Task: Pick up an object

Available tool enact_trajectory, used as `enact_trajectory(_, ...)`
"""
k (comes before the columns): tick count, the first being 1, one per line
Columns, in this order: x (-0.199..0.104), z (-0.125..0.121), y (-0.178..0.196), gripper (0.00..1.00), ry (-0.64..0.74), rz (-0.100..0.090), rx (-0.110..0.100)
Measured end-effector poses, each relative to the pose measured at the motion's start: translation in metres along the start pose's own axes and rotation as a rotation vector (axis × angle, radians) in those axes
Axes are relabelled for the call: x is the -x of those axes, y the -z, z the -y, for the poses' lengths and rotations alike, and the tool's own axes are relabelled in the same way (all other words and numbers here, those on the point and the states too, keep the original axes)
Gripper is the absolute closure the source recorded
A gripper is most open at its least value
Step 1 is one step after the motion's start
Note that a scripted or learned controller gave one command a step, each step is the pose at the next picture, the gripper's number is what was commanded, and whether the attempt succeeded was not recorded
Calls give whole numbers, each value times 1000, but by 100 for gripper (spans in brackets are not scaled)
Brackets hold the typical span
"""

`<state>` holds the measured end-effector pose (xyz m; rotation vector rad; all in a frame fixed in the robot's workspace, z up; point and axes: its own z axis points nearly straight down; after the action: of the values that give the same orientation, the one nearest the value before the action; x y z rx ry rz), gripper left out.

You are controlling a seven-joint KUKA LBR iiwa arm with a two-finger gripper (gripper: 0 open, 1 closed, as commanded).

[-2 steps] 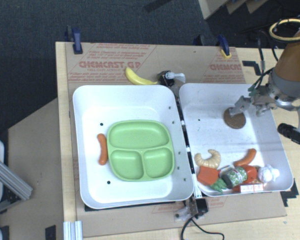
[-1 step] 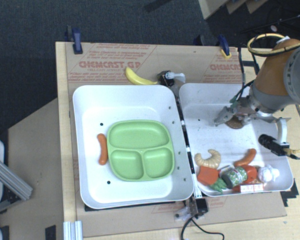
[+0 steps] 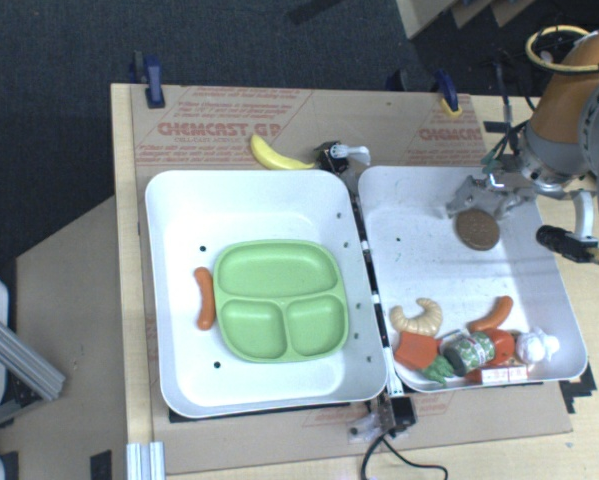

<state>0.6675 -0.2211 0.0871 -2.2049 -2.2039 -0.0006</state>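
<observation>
Grey arm (image 3: 564, 148), orange band, seemingly metallic wrist.

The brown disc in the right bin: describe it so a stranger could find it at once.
Start at the right bin, the one the grey arm reaches into. The brown disc lies alone near its far end, just below the gripper. It is flat, round and plain brown, unlike the colourful toy food heaped along the near edge.
</observation>
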Motion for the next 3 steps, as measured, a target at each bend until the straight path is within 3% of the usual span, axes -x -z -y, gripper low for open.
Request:
enact_trajectory(1,-49,36,-4,0,2,16,13)
enact_trajectory(2,-48,33,8,100,2,18,19)
enact_trajectory(3,-102,20,-3,100,4,18,18)
